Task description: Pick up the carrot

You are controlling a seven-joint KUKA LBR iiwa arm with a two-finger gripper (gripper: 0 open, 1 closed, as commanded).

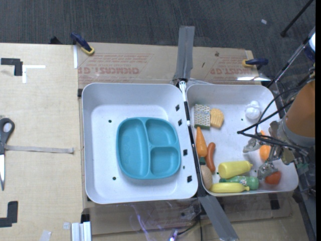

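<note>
The carrot (200,141) is a small orange cone with a green stub at its near end. It lies along the left wall of the right bin (228,92), next to a red sausage-shaped toy (210,157). My gripper (262,159) hangs low over the right side of that bin, well to the right of the carrot and apart from it. Around the gripper lie an orange toy (264,152) and a red tomato-like toy (273,178). Cables and the wrist hide how the gripper stands. The orange band of the arm (306,109) shows at the right edge.
The right bin also holds a yellow bottle (234,168), a banana (225,187), a green toy (248,183), a cracker (202,115), a yellow wedge (216,118) and a white lump (252,110). A blue divided plate (149,148) sits in the left bin (95,144). Scissors (4,134) lie far left.
</note>
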